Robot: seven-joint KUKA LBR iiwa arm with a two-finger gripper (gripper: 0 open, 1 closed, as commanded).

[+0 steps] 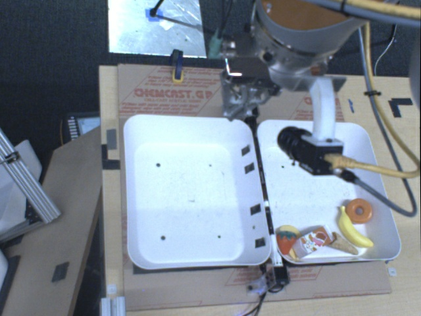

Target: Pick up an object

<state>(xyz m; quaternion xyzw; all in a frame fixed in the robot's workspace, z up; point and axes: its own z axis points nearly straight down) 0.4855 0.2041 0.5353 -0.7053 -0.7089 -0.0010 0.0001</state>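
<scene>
I saw the claw [242,108] above the bins' top edge; couldn't tell its opening. Banana [353,229], donut [359,210] sat in right bin [375,150].

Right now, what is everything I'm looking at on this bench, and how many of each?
white bins: two, side by side on the bench
banana: one, yellow, right bin, near corner
doughnut-shaped toy: one, orange, right bin, just behind the banana
round toy: one, orange-red, right bin, front edge by the divider
small packet: one, white and red, right bin, between the round toy and the banana
cardboard sheet: one, brown with red print, under the bins
metal plate: one, silvery, behind the bench
clamp: one, yellow and dark, back edge of cardboard
arm: one, grey with orange band
gripper: one, above the bins' back edge
</scene>
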